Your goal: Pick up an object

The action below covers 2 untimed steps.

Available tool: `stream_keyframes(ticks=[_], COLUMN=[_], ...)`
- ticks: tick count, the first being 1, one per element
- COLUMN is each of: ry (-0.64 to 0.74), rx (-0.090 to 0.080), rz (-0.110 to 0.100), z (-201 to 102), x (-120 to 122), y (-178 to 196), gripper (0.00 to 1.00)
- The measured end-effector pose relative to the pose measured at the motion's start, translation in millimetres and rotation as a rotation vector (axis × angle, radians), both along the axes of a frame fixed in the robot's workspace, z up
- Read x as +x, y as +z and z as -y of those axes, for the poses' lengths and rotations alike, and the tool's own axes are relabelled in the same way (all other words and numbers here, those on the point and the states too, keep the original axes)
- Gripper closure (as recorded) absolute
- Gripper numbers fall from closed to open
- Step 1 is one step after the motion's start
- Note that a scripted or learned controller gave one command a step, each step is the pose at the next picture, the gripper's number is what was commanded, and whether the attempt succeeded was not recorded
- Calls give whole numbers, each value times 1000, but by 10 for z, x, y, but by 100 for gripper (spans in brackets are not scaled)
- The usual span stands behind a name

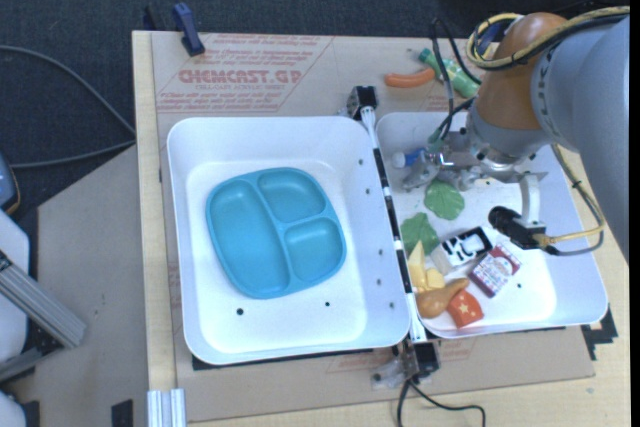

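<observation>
— From the overhead camera, what's the arm doing?

— It's hanging over the right bin (pixel 585 300), wrist pointing down so the gripper (pixel 462 167) is sitting near that bin's far left corner, close to the divider. I can't tell whether it's released or clenched; the wrist is hiding that.

— And the things to pick?

— They're bunching along that bin's left side: a green leafy piece (pixel 445 201) just beneath the gripper, then a black-and-white block (pixel 462 245), a red packet (pixel 494 272), a tomato-red piece (pixel 465 309).

— The left bin (pixel 190 215)?

— Left of that, carrying a blue divided plate (pixel 275 230), probably the drop spot.
</observation>
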State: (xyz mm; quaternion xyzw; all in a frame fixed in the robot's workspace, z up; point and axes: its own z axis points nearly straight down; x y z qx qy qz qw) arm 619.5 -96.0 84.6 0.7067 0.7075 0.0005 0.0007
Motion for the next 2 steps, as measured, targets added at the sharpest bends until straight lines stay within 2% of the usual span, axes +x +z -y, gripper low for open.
stream_keyframes(ticks=[1,2], ry=[0,-1], rx=[0,-2], rz=[3,1], z=[-4,669], x=[8,76], y=[107,1023], gripper=[100,100])
